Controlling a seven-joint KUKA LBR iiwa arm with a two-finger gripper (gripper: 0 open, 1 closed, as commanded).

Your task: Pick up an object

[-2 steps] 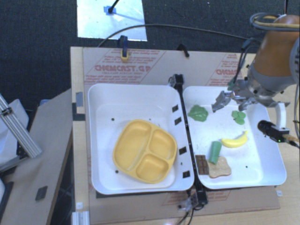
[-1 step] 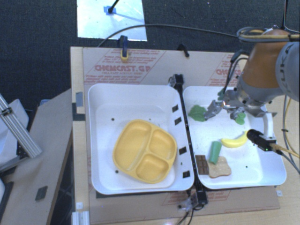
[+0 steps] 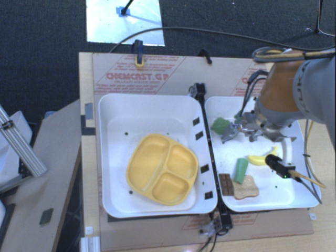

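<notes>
Dark carpet surrounds counter. Jaws [image 3: 229,133], state unclear, hover beside green block [image 3: 220,125] in right white bin [image 3: 262,202]; nothing lifted yet.

Left bin [image 3: 113,114] on my feed: a yellow divided tray [image 3: 162,168] lying tilted in it. Printed cardboard sheet [image 3: 152,72] under both bins. Blue clamp [image 3: 138,51] at its far edge. Aluminium bar [image 3: 21,143] lying far left.
</notes>
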